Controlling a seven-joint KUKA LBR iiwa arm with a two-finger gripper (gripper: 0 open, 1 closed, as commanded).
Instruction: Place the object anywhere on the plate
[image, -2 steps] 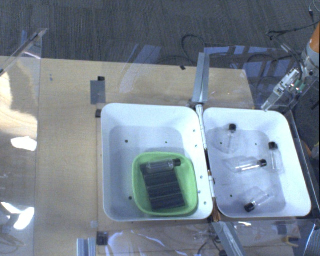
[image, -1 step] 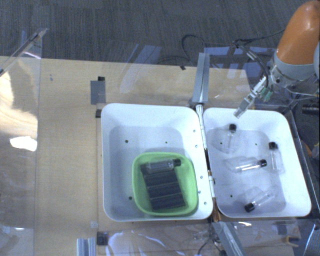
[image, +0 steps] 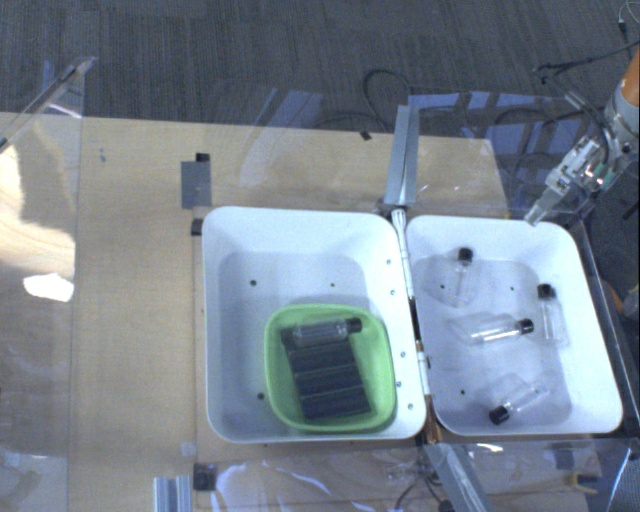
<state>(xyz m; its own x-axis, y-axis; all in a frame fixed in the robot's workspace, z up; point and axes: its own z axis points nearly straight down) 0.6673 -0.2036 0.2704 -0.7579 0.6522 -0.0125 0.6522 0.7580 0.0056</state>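
- Two shallow white bins sit side by side on the wooden counter (image: 110, 330), their inner edges touching along a middle seam.
- Nearest the lower edge of the view, the left bin (image: 225, 300) holds one green plate (image: 375, 350), square with rounded corners, set toward the bin's front right.
- On the plate lies one dark ribbed block (image: 328, 385), made of several stacked bars, tilted a little.
- One clear vial with a black cap (image: 325, 328) lies on its side on the plate, across the far end of the dark block, cap pointing right.
- The right bin (image: 590, 400) holds four more clear vials with black caps, all apart from one another.
- One vial (image: 460, 275) lies at the bin's far left, cap away from the camera.
- One vial (image: 548, 312) lies near the right wall, cap also at its far end.
- One vial (image: 495, 330) lies crosswise in the middle, cap to the right.
- One vial (image: 518, 400) lies near the front, slanted, cap toward the lower left.
- The gripper (image: 535, 212) hangs above the far right corner of the right bin, near its rim, with the arm's orange band at the view's upper right.
- I cannot tell whether its fingers are open or closed; nothing is visible between them.
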